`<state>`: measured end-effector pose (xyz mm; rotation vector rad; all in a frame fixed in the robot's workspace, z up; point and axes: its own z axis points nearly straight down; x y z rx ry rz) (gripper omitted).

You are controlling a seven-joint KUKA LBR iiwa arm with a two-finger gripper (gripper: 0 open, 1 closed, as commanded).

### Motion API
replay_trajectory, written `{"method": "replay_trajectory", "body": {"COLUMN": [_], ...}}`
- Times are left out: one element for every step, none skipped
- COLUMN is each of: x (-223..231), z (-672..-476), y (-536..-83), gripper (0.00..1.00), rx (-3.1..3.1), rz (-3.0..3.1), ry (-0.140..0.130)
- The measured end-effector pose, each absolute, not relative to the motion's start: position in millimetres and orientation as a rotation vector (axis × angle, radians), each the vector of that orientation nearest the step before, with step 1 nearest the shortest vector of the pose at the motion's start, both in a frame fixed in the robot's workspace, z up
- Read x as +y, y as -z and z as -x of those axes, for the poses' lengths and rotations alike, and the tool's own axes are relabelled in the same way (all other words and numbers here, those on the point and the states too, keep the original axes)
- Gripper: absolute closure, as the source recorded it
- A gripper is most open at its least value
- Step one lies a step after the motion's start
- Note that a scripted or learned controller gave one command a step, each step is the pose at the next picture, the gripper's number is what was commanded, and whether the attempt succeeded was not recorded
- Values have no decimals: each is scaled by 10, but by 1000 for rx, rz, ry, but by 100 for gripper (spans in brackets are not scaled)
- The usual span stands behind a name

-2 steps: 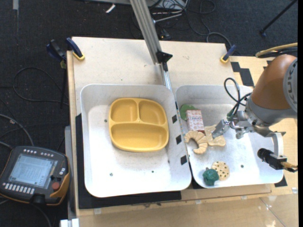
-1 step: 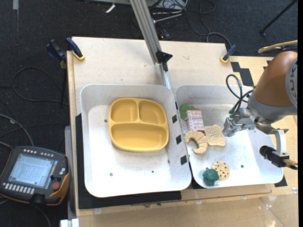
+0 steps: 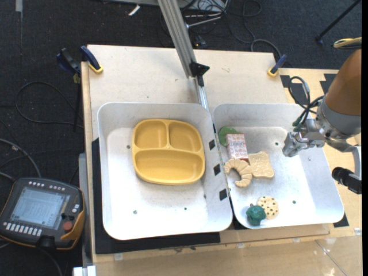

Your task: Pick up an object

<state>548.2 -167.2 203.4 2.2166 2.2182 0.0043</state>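
The right bin (image 3: 310, 194) holds several small food toys. A pink wafer-like block (image 3: 237, 146) lies next to a green round piece (image 3: 226, 134) near the bin's left wall. Below them a tan croissant (image 3: 240, 172) touches a beige toast slice (image 3: 261, 164). Near the front edge a dark green broccoli piece (image 3: 255, 213) sits beside a spotted cookie (image 3: 268, 206). My gripper (image 3: 291, 146) hangs over the right bin's upper right part, right of the toast and apart from every toy. Nothing shows between its fingers.
A yellow divided plate (image 3: 168, 152) lies in the left bin (image 3: 115, 211). A metal pole (image 3: 179, 30) slants down to the wall between the bins. Clamps (image 3: 91, 60) sit at the bench's back corners. A teach pendant (image 3: 40, 211) lies at lower left.
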Motion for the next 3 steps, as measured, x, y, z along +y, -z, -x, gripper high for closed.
{"method": "replay_trajectory", "body": {"x": [-1674,-1165,-635], "z": [-5499,-5530,-5482], "y": [-2543,-2415,-2483], "gripper": [100,100,100], "rx": [2220,2231,2231], "rz": [-2214,-2214,-2214], "ry": [-4,-1,-2]}}
